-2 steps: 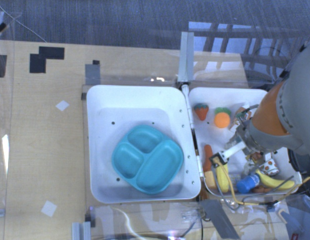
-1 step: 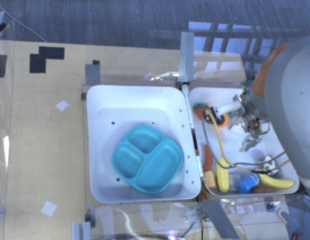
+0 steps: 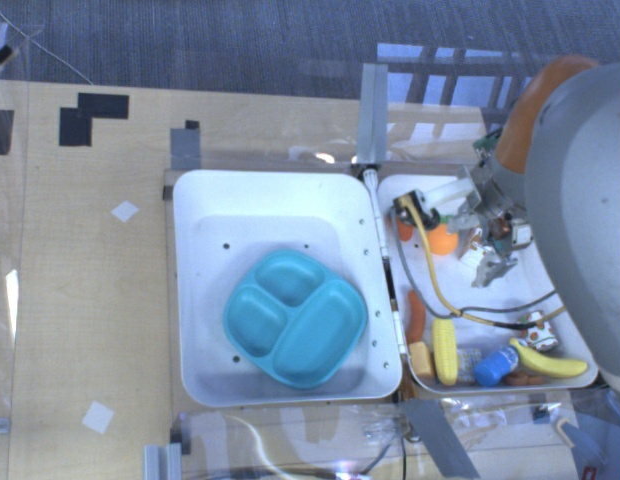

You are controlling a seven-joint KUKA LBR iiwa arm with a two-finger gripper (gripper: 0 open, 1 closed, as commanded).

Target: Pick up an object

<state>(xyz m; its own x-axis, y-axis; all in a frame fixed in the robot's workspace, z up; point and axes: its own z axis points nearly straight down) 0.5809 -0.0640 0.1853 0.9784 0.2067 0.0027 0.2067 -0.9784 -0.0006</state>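
Banana, lengthwise roughly left-right

One fixed camera — overhead, seemingly mid-distance — slants down on both bins.

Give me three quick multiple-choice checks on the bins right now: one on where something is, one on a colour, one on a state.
1. Where does the divided plate lie?
A. in the left bin
B. in the right bin
C. on the bench outside both bins

2. What colour is that plate?
A. red
B. light blue
C. black

3. How does the banana stand relative to the gripper?
A. clamped between the fingers
B. lying on the right bin floor, apart from the gripper
C. hanging in the air above the left bin

Answers:
1 A, the plate rests on the left bin's floor.
2 B, its three compartments are all light blue.
3 B, the banana lies at the bin's near corner, while the gripper is farther up the bin.
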